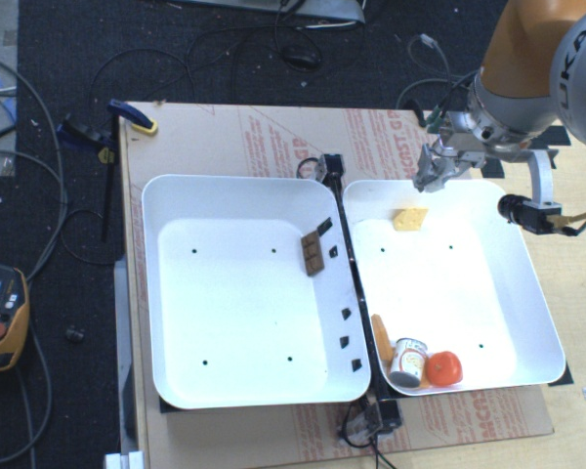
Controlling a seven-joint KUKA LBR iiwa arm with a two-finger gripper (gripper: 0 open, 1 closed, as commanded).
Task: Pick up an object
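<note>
Above, in the camera view, the claw hangs over the far edge of the right bin; I cannot tell its state. Just beside it, in this bin, lies a yellow cheese piece. At the near corner lie a carrot, a can and a tomato. The left bin has a brown block on its right wall.

Dark speckled floor with loose black cables; tan board as bench top, handheld pendant at left.
</note>
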